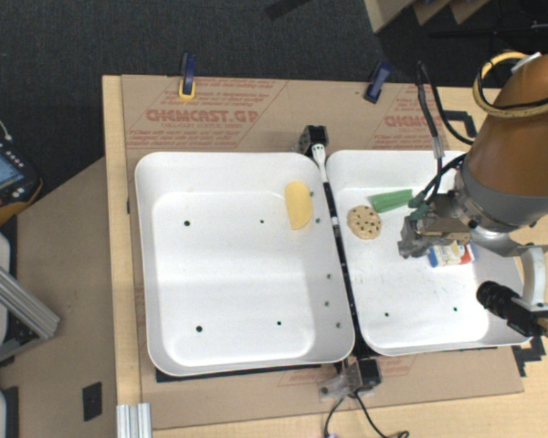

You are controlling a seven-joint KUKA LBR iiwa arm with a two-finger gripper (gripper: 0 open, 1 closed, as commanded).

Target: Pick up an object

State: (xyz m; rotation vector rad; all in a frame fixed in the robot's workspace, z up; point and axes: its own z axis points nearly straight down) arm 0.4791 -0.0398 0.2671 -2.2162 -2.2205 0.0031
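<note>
Over the right-hand shallow white bin (411,331) the grey pincer (431,239) hangs low, above a small flat red, white and blue packet (449,255) that it partly covers. Whether its fingers are spread or closed cannot be told from this angle, and nothing is seen held between them.

Risks, as judged:
- The packet lies flat on the bin floor; fingers closing over it may slide across the top and come up with nothing.
- A green oblong block (391,199) lies just to the far left of the pincer, and a round brown speckled cookie (364,222) sits near on the left. A descent off its mark could nudge either one.
- Dark cables from the orange-banded wrist (521,144) trail close to the green block and could drag it.

Count:
- White bins on the worktop: two, the left one (164,272) and the right one.
- Right bin: one packet, one green block, one cookie.
- Left bin: one pale yellow oblong piece (298,205), close to the dividing rims.
- Loose objects in all: four.
</note>
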